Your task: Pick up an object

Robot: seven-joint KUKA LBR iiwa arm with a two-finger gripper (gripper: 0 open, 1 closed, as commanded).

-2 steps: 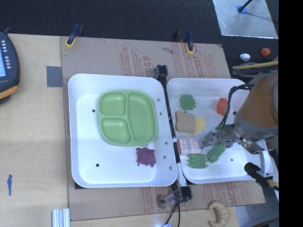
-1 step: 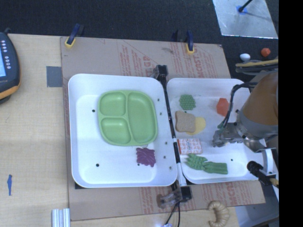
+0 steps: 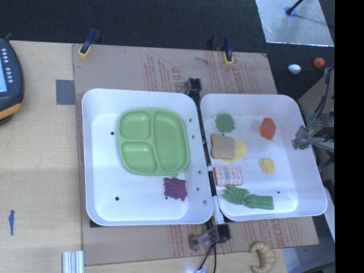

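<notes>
The right bin [image 3: 296, 110] holds a round green piece [image 3: 225, 122], a tan slice of bread [image 3: 222, 147] lying over a yellow piece [image 3: 240, 149], a red piece [image 3: 268, 128], a small yellow piece [image 3: 266, 165], a pink-and-white packet [image 3: 228, 176] and a green leafy piece [image 3: 248, 198]. The left bin [image 3: 99, 201] holds a green divided plate [image 3: 153, 141] and a purple piece [image 3: 175, 188]. My gripper [image 3: 301, 139] hangs at the right bin's right rim, right of the red piece, with nothing visible between its fingers.
A grey-and-orange handheld controller [image 3: 8, 78] lies at the far left of the bench. Clamps [image 3: 228, 53] hold the cardboard sheet at the back. A tan curled object [image 3: 263, 256] lies in front of the right bin.
</notes>
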